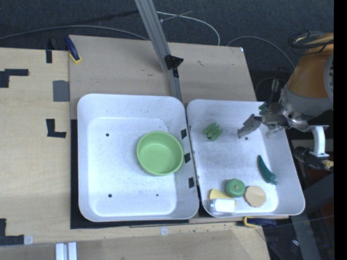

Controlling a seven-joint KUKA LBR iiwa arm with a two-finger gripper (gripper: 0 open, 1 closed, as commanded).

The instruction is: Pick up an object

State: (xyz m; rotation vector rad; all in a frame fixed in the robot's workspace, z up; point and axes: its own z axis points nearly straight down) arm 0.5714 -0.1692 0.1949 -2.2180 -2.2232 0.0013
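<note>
Hovering gripper point(248, 128) over rt bin point(282, 196), no readable labels

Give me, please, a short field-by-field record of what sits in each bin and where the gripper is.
left bin: one green bowl, upright, right of centre
right bin: five small things
far left of right bin: small green leafy piece
right side of right bin: dark green elongated piece
near edge of right bin: round green piece, tan disc, yellow-and-white block, clustered close together
gripper: over the far part of the right bin, nothing seen between its fingers
</note>
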